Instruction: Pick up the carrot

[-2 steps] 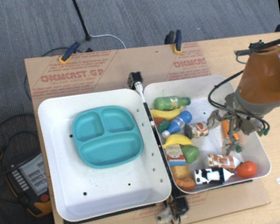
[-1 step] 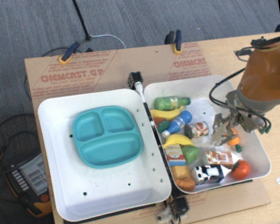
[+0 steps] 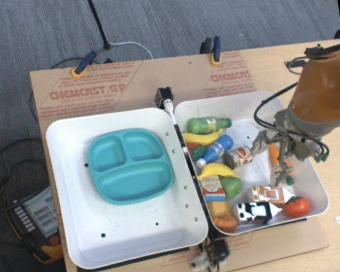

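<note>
The carrot is a slim orange piece lying in the right part of the right bin, pointing roughly away from the camera. My gripper is down in that bin right over it. One finger stands to the carrot's left and the other to its lower right. The gripper is open, with the carrot in the gap between the fingers and still resting low in the bin. The grey wrist and the orange band hide the bin's right wall.
Crowding the right bin are a green bottle, bananas, a blue bottle, a small jar, a red-and-white box and a tomato. A teal divided plate lies in the left bin.
</note>
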Tool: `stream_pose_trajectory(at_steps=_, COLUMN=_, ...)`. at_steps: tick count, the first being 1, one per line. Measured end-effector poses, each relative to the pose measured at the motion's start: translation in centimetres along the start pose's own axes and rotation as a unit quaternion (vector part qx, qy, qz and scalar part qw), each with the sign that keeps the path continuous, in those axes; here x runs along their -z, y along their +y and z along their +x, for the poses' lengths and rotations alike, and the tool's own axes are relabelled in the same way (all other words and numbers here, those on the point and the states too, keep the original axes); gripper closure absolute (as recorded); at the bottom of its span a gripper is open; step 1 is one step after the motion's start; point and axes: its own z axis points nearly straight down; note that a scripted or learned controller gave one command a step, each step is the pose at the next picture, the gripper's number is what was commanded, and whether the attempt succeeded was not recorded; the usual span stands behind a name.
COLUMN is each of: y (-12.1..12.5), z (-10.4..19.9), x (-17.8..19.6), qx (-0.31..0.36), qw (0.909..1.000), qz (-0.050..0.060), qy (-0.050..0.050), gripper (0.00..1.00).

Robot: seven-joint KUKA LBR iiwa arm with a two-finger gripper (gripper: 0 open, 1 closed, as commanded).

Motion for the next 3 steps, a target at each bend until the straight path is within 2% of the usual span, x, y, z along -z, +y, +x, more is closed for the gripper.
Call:
stream_pose_trajectory(at_steps=1, y=-1.4, z=-3.1, x=-1.4, qx=0.277, qw=0.9608, qz=-0.012, qy=0.010, gripper=0.00)
stream_pose_trajectory(at_steps=2, y=-0.1, z=-2.7, x=-1.3, qx=0.370, qw=0.9290, qz=-0.006, qy=0.004, gripper=0.00)
stream_pose_trajectory(at_steps=3, y=-0.5, z=0.0, x=-1.1, qx=0.508, qw=0.8616, qz=-0.005, qy=-0.005, gripper=0.00)
